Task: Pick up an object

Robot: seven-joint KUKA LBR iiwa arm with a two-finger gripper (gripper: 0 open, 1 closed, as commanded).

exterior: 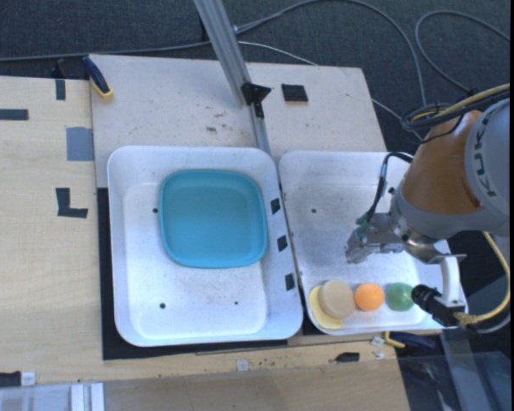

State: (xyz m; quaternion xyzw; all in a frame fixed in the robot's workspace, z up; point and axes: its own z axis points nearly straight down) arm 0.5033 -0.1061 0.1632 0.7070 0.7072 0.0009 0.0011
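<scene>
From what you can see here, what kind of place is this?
Probably a robotics lab test bench, not a home or a kitchen. A plywood bench top marked with tape holds two white bins, a robot arm reaches over the right one, and loose cables lie on the dark floor.

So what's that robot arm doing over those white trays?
It's trying to pick something up. The arm reaches in over the right bin, and its gripper hangs above the bin floor. Just below it, along the near edge, sit a beige round thing, an orange ball and a green ball. Nothing is seen in its grip. The left bin holds a blue plate, which it isn't near.
</scene>
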